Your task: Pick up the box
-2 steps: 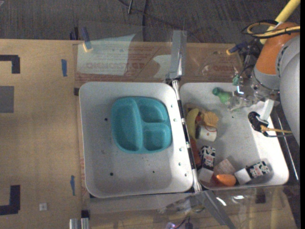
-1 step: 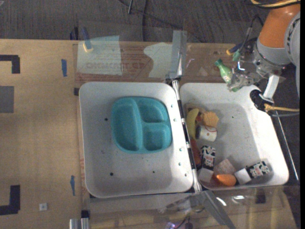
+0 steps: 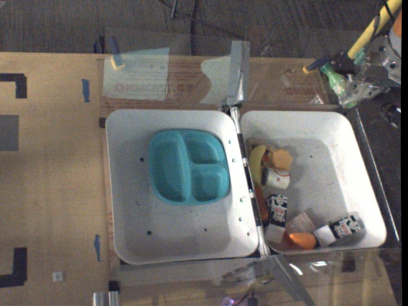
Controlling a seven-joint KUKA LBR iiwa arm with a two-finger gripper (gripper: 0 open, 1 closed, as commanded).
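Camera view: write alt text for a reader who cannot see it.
Two white bins sit side by side: the left bin holds a teal divided plate, the right bin a cluster of toy foods and small cow-print boxes. The gripper hangs beyond the right bin's far corner.

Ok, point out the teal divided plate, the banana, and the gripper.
teal divided plate (image 3: 189, 166): camera view, middle ridge between compartments.
banana (image 3: 257, 163): camera view, middle of the peel.
gripper (image 3: 341, 89): camera view, green tip at top right.

A pale wooden bench (image 3: 51, 171) stands on dark grey carpet (image 3: 76, 11).
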